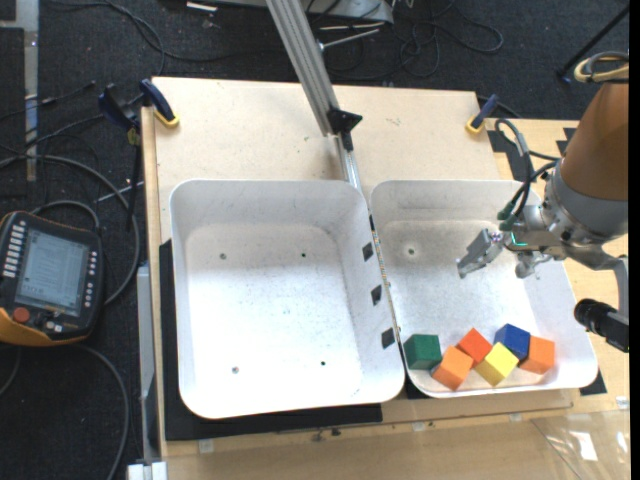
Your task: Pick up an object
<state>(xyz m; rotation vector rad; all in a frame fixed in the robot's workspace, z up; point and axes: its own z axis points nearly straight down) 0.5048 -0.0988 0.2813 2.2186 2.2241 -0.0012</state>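
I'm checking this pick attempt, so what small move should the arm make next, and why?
Probably shift the gripper toward the near edge of the right bin, over the cluster of blocks. It hangs above bare bin floor, apart from them, with nothing between its fingers.

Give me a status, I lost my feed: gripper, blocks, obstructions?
Gripper above right bin, holding nothing seen. Blocks clustered at near edge, untouched. Nothing between them.
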